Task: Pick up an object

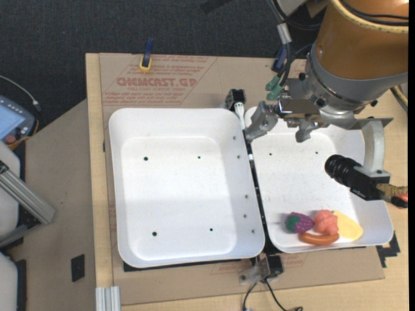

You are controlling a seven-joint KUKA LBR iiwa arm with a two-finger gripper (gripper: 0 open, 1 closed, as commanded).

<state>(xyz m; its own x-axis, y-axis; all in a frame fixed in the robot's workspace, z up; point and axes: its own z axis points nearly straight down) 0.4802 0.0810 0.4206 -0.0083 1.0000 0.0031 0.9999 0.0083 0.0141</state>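
My gripper (281, 129) hangs over the far left part of the right bin (295, 173), below the grey wrist and orange band. Its two fingers (257, 126) stand apart, open, with nothing between them. A small pile of toy food lies in the near right corner of that bin: purple grapes (298, 222), a pink-red piece (326, 220), a yellow piece (351, 228) and an orange sausage (318, 238). The pile is well clear of the gripper, toward the near edge.
The left bin (175, 186) sits beside the right one on a cardboard sheet (162, 76). A black cylinder (350, 172) on a bracket juts over the right bin's right side. A blue and yellow clamp (146, 58) stands at the cardboard's far edge.
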